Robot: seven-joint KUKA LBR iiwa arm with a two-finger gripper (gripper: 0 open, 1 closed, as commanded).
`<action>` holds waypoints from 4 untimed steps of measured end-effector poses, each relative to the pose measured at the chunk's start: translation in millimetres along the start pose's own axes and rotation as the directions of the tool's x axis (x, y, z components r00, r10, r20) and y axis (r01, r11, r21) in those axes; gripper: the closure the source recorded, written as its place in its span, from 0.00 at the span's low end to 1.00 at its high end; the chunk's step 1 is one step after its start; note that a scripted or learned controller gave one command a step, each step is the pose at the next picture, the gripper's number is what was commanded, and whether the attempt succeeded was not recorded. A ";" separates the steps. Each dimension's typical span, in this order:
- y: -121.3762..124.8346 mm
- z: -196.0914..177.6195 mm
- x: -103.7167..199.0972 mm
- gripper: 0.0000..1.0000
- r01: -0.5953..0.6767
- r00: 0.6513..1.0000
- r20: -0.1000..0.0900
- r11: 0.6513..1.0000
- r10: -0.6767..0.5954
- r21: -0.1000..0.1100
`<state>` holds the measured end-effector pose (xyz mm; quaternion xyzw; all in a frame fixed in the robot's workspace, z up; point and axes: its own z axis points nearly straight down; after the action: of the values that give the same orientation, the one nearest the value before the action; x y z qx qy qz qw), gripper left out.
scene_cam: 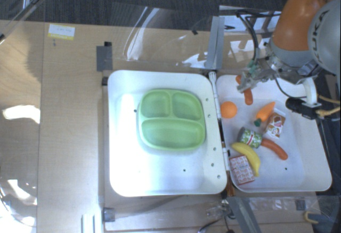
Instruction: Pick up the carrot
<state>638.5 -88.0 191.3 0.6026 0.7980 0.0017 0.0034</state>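
Note:
The carrot (265, 111), an orange wedge with a green end, lies tilted in the middle of the right bin (314, 173). My gripper (249, 80) hangs over the far left part of that bin, up and to the left of the carrot and apart from it. A small reddish sausage piece (248, 97) lies just below the gripper. The grey arm with its orange band (298, 13) reaches in from the upper right.
Around the carrot lie an orange ball (228, 110), a juice carton (275, 125), a green can (250, 137), a banana (248, 155), a long sausage (275, 149) and a red packet (241, 169). The left bin (122, 173) holds a green divided plate (171, 120).

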 end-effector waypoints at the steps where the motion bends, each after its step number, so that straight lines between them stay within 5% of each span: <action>1: -93.0 102.9 -14.3 1.00 -0.095 0.995 0.002 0.995 0.095 -0.002; 2: 12.2 4.7 21.9 1.00 -0.110 0.994 -0.001 0.994 0.110 -0.001; 3: -25.0 71.5 8.7 1.00 0.021 1.000 -0.001 1.000 -0.021 0.001; 4: 16.4 108.1 -26.0 1.00 -0.058 0.998 -0.018 0.997 0.059 0.042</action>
<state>662.2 -108.7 83.4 0.6257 0.7799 -0.0087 -0.0168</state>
